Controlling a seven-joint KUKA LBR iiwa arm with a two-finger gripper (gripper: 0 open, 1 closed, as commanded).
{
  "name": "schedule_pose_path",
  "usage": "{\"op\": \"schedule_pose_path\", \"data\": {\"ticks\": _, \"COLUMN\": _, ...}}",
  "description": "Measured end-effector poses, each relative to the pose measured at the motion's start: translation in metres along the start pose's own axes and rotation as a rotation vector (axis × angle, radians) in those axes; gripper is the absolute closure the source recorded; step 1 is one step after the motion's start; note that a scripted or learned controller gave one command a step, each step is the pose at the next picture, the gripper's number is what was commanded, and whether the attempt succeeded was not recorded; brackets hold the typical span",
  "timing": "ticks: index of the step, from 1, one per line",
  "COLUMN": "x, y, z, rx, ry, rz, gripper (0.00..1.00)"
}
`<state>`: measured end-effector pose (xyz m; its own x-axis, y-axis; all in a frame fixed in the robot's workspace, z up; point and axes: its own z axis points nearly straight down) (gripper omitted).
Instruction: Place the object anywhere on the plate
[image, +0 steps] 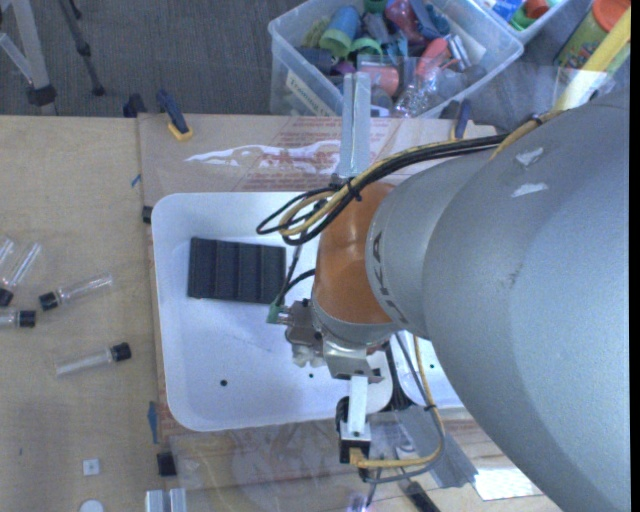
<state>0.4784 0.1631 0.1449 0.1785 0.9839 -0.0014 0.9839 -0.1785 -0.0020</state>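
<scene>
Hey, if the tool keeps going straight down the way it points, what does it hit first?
The tool would probably meet bare bin floor, just right of the block; depth is unclear.

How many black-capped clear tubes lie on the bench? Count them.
3 black-capped clear plastic tubes: upper tube, left-edge tube, lowest tube. Another may be cut off at the left edge.

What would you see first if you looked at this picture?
The huge grey robot arm with its orange band covers the right side, bending down over the white bin. A flat black ribbed block lies in the bin's far left part. Beyond the bench stands a clear tub full of colourful bits.
</scene>
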Motion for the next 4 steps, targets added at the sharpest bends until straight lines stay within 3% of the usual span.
{"op": "schedule_pose_path", "data": {"ticks": 1, "x": 0.003, "y": 0.0, "z": -0.231, "rx": -0.001, "ry": 0.0, "rz": 0.733, "gripper": 1.0}}
{"op": "schedule_pose_path", "data": {"ticks": 2, "x": 0.04, "y": -0.007, "z": -0.083, "rx": 0.0, "ry": 0.0, "rz": 0.955, "gripper": 1.0}}
{"op": "schedule_pose_path", "data": {"ticks": 3, "x": 0.077, "y": 0.085, "z": -0.051, "rx": -0.002, "ry": 0.003, "rz": 1.135, "gripper": 1.0}}
{"op": "schedule_pose_path", "data": {"ticks": 4, "x": 0.068, "y": 0.03, "z": 0.055, "rx": -0.004, "ry": 0.012, "rz": 1.193, "gripper": 1.0}}
